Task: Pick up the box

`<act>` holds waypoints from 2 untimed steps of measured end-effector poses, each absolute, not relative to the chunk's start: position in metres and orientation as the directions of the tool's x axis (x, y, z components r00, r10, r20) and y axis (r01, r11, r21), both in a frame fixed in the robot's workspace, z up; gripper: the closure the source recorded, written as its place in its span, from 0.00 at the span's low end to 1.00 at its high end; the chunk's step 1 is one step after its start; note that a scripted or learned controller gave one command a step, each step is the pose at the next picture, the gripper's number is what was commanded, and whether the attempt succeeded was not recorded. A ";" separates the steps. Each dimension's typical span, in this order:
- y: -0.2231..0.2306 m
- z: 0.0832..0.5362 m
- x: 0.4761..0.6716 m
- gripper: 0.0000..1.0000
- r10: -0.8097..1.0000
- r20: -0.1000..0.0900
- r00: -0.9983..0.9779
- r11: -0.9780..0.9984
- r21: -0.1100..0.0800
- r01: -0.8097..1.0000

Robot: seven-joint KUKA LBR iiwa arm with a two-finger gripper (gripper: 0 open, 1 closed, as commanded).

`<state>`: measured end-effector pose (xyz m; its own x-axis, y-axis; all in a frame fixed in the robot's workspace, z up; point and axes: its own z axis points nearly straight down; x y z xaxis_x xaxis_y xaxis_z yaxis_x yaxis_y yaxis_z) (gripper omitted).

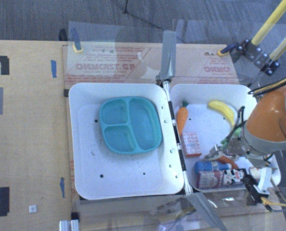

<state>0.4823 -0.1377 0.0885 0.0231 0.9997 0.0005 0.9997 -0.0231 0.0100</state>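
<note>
In the right bin (201,93), a small red-and-white box (191,144) lies flat against the left wall. A pink box (209,179) sits at the front wall beside a black-and-white carton (233,177). My gripper (220,153) hangs low over the bin's middle right, just right of the red-and-white box and just above a blue packet (208,166). Part of an orange-red item (228,160) shows beneath the gripper. The arm's orange band (272,120) covers the bin's right side.
A carrot (181,119) lies along the right bin's left wall and a banana (222,110) at its back. The left bin (85,143) holds a teal divided plate (130,124). A grey divider post (168,57) stands behind the bins.
</note>
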 end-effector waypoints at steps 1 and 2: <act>-0.112 0.088 0.563 0.00 0.964 0.000 0.267 -0.267 0.009 0.964; -0.102 0.089 0.494 0.00 0.981 0.001 0.193 -0.193 0.010 0.981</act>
<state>0.4938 -0.1018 0.0889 0.1925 0.9813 0.0008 0.9812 -0.1925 0.0098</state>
